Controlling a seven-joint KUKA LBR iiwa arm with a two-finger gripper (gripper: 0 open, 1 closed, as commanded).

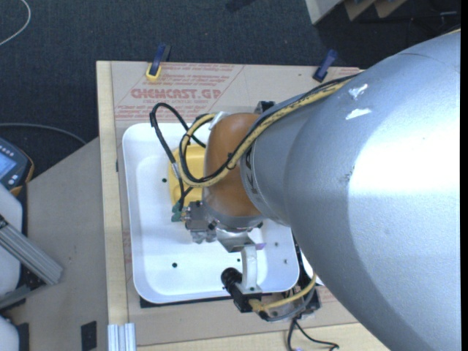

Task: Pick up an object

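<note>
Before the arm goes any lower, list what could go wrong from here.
1. The arm covers much of the white bin, and a yellow object shows just partly beside the orange band; a grasp could miss unnoticed.
2. The black and yellow cables loop loosely over the bin and might snag on that object.
3. The wrist sits low over the bin floor, so further descent may press into it.

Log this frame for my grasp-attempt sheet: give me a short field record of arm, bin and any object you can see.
arm: grey arm reaches in from the right, orange band above the wrist, over the bin
bin: white bin, left part bare
object: yellow thing partly hidden beside the wrist; kind unclear
hand: hidden under the wrist, grasp cannot be judged
cables: black and yellow cables loop by the wrist
</note>
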